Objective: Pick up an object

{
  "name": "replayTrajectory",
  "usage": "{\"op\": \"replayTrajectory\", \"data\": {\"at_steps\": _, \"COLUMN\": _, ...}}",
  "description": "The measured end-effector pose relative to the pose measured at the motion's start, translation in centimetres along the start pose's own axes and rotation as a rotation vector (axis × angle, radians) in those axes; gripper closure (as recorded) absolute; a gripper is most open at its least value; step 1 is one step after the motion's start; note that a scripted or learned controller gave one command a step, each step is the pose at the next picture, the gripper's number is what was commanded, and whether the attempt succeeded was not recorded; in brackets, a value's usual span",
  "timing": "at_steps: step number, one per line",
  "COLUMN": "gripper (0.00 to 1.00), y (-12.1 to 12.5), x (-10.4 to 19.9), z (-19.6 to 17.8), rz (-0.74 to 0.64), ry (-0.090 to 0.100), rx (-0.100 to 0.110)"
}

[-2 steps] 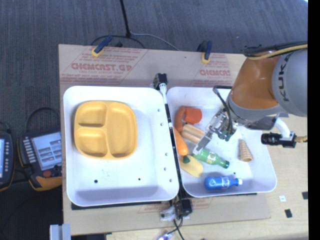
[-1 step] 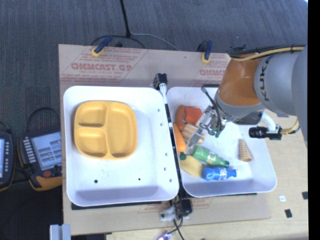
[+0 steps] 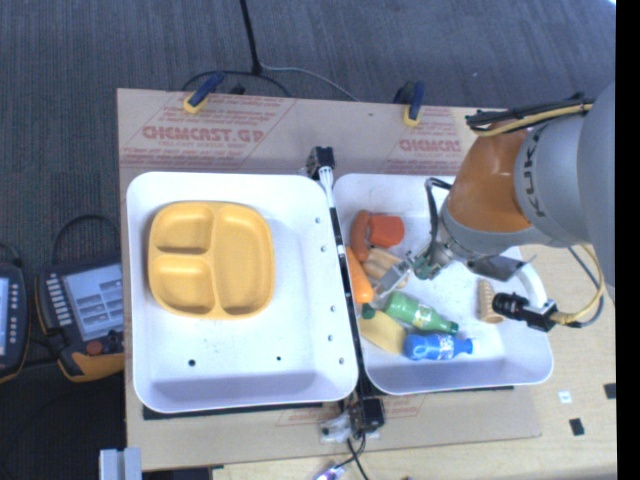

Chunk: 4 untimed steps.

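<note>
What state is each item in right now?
yellow divided plate: flat in left bin, compartments bare
green bottle: lying on its side, right bin
blue bottle: lying on its side
orange cup: tipped over
gripper: down among the items

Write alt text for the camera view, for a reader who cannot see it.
A grey robot arm's gripper reaches into the right white bin, above a cluster of toys including a green bottle, a blue bottle and a carrot. The left white bin holds a yellow divided plate.
</note>
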<state>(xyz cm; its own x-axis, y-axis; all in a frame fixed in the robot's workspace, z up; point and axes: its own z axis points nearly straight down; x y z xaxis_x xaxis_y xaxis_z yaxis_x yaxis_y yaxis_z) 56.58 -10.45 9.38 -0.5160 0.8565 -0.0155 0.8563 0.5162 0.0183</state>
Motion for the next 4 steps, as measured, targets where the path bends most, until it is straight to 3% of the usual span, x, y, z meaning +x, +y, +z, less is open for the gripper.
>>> {"op": "replayTrajectory", "data": {"at_steps": 1, "gripper": 0.0, "y": 9.7, "x": -1.4, "z": -9.0, "rz": -0.11, "ry": 0.013, "rx": 0.015}}
{"op": "replayTrajectory", "data": {"at_steps": 2, "gripper": 0.0, "y": 5.5, "x": -1.6, "z": -2.7, "rz": -0.31, "ry": 0.013, "rx": 0.015}}
{"op": "replayTrajectory", "data": {"at_steps": 3, "gripper": 0.0, "y": 6.6, "x": -2.8, "z": -0.3, "rz": -0.243, "ry": 0.016, "rx": 0.017}}
{"op": "replayTrajectory", "data": {"at_steps": 4, "gripper": 0.0, "y": 11.1, "x": -0.3, "z": -8.9, "rz": -0.431, "ry": 0.016, "rx": 0.013}}
